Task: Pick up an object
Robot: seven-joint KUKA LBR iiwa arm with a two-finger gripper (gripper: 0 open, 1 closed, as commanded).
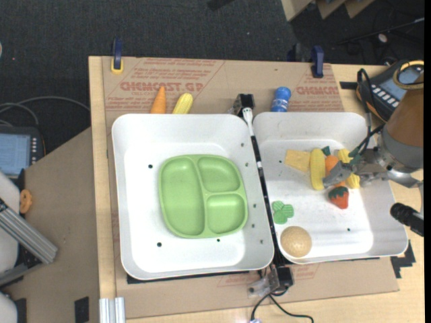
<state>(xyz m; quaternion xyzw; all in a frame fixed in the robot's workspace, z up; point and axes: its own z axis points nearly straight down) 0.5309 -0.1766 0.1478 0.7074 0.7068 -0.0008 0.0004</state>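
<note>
Judged early to midway: reach made, lift not yet seen. Found the gripper (339, 177) low inside the right bin (377, 241), down among a cluster of toy food near that bin's far right part. Could not tell whether the jaws were released or clenched; metal parts blurred into the toys there, and no item clearly seen between them. Counted nothing as picked.

Around the gripper, relative to the right bin: a yellow banana (316, 167) upright in the upper middle, touching a pale cheese wedge (295, 159) on its left; a carrot (331, 161) just beside the banana on its right; a strawberry (339, 196) just below the gripper, resting on the bin floor. Likeliest targets judged to be the carrot or the strawberry, but which one could not be told.

Farther from the gripper, in the same bin: a green leafy piece (282, 212) near the left wall, and a tan bun (295, 241) at the near left corner. Both well apart from the gripper.

Left of the right bin, in the left bin (135, 180): a green divided plate (202, 195), nothing on it.

Left to do: a firm close on one toy, then a lift clear of the bin floor. Risk judged: crowded toys, so a slip or a double catch possible.
</note>
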